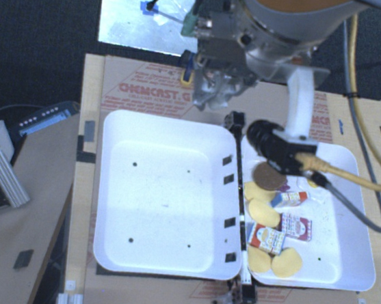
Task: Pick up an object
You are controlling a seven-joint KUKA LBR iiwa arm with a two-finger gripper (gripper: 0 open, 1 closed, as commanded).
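The pincer (211, 92) hangs above the far edge of the left bin (115, 173), its state impossible to tell, while yellow chips (264, 210), a brown disc (267, 175) and small packets (296, 226) lie in the right bin (354, 250).

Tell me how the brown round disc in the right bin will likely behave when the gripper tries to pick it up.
The brown disc looks flat and thin, so it will probably lie low and be hard to get fingers under. It seems small, so likely light and easy to push aside. It lies against the yellow discs in the right bin, so a push may shift those too.
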